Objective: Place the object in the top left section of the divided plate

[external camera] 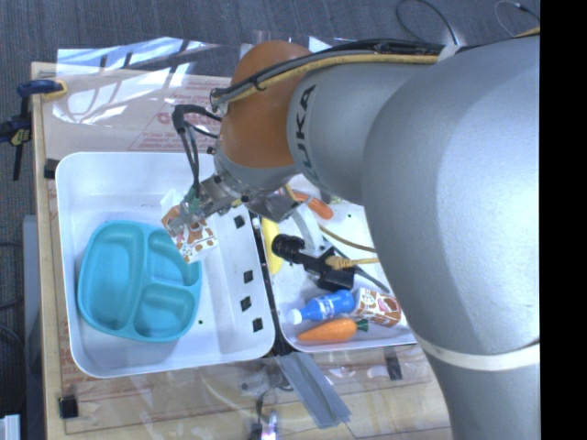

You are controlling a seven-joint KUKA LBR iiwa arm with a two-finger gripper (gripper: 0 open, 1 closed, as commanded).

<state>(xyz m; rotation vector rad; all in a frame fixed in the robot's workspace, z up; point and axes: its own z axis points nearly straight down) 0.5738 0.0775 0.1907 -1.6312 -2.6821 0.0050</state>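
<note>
Gripper point(194, 211) grasps the patterned carton point(188, 232) at the divided plate's point(138, 282) edge; center it over that top-left section before you release.

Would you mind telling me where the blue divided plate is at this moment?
The blue divided plate lies in the left white bin, toward its lower left corner, with a small patterned carton at its upper right edge.

A turquoise divided plate point(138, 287) lies flat in the left bin. A small patterned orange-and-white packet point(188, 232) hangs tilted just over the plate's upper right rim.
</note>
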